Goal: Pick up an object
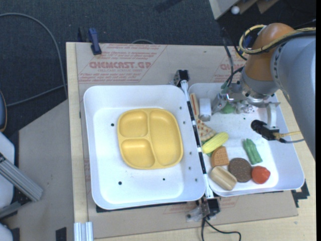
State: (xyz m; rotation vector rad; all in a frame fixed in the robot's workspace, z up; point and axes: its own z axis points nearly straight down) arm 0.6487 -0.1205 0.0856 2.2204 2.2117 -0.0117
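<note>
The arm (281,54) reaches in from the right and hangs low over the back of the right bin (288,177), orange band up top, and its gripper (228,103) is down near the bin's far left corner. Whether the fingers are spread or closed, I cannot tell; the wrist hardware hides them, though something green (229,108) peeks out just beneath. The pickable toy food is gathered in the near half of that bin: a yellow corn cob (214,142) lying at a slant, a waffle piece (203,130) just behind it against the divider, an orange cracker (219,157) in front of it, then a hot dog bun (222,177), a brown patty (240,169) and a red tomato (260,174) along the front. A green pepper (252,151) lies apart, nearer the right wall. Over in the left bin (100,179), a yellow divided plate (149,137) sits in the middle. Both bins rest on the cardboard-covered tabletop (120,64).
</note>
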